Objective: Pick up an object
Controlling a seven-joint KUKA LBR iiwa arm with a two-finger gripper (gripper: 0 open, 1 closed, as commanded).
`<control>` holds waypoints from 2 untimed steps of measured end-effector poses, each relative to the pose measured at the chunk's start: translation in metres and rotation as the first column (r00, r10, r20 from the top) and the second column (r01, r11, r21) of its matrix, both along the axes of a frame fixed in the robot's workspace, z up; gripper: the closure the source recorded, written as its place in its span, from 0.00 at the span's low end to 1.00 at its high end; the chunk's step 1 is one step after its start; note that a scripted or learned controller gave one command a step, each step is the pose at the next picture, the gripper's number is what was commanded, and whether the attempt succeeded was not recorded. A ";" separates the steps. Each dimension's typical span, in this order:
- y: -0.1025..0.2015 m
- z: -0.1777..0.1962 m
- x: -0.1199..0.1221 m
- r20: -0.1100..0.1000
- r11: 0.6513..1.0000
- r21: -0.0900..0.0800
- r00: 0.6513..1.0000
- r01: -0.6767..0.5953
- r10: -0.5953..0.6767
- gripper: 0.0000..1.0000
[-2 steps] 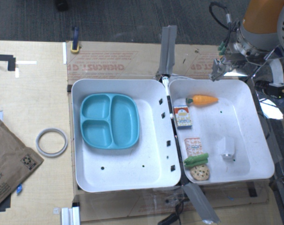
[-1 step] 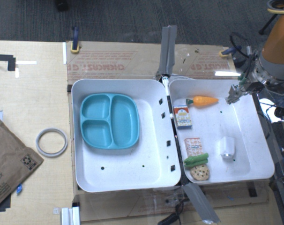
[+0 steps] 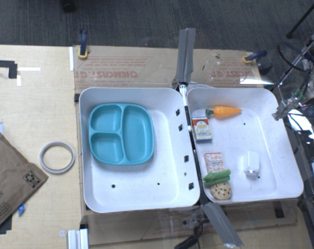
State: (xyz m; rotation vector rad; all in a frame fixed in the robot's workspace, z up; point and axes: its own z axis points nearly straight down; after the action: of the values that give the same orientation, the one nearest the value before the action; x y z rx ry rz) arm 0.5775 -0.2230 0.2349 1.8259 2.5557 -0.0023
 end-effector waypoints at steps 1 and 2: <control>0.001 -0.015 -0.049 -0.002 0.996 0.002 0.996 -0.092 0.092 1.00; 0.020 -0.037 0.005 -0.001 0.998 0.001 0.998 -0.060 0.060 1.00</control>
State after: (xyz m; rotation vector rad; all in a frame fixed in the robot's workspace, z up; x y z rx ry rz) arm 0.5827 -0.2028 0.1977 1.7490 2.6104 -0.0020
